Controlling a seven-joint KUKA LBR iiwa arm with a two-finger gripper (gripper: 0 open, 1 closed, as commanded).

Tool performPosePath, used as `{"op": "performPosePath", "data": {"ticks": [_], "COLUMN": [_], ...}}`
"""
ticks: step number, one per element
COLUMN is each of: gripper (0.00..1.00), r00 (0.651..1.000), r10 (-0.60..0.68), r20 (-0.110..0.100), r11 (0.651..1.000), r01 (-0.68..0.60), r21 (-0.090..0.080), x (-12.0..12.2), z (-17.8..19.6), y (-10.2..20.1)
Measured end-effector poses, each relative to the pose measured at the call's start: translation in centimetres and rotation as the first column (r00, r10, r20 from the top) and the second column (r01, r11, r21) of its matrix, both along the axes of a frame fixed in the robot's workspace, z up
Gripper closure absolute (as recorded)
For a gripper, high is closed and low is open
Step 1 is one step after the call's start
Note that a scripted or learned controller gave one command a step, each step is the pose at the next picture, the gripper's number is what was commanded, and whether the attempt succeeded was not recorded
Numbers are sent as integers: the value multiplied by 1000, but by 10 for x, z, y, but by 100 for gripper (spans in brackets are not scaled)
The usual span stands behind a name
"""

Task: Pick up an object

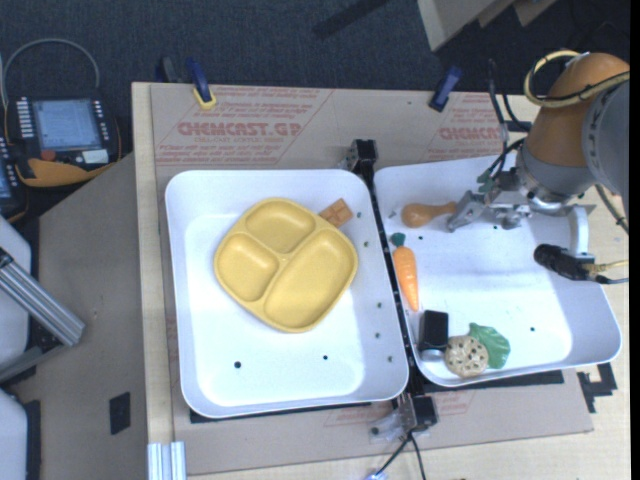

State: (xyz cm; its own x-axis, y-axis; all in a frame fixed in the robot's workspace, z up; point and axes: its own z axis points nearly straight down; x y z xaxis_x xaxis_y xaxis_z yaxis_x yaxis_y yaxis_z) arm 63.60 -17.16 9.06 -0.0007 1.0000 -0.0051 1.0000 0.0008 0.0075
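Camera view looks down on a tabletop [160,268] covered with printed cardboard, with two shallow white bins side by side. The left bin [200,368] holds a yellow divided plate [286,264] sitting toward its far half, and a small brown block [336,212] peeks out just beyond the plate's far right edge.

The right bin [590,328] has the clutter. A wooden spoon [428,212] lies near its far left corner, bowl end to the left. Just near of it, along the left wall, lies a carrot [405,277], pointing near and far. At the near left corner sit a small black block [434,329], a round cookie [465,356] and a green leafy piece [492,342], the cookie touching the green piece and just beside the block.

The arm comes in from the right, and the gripper [468,213] is low over the far part of the right bin, right at the handle end of the spoon. From this angle I cannot tell whether it is spread or pressed together, nor whether it has hold of the spoon.

A handheld screen unit [62,133] rests off to the far left.
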Motion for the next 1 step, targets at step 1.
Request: {"op": "performPosePath", "data": {"ticks": [1], "gripper": [100], "r00": [1000], "r10": [0], "r20": [13], "r11": [1000], "r01": [0], "r21": [2], "x": [4], "z": [15], "y": [2]}}
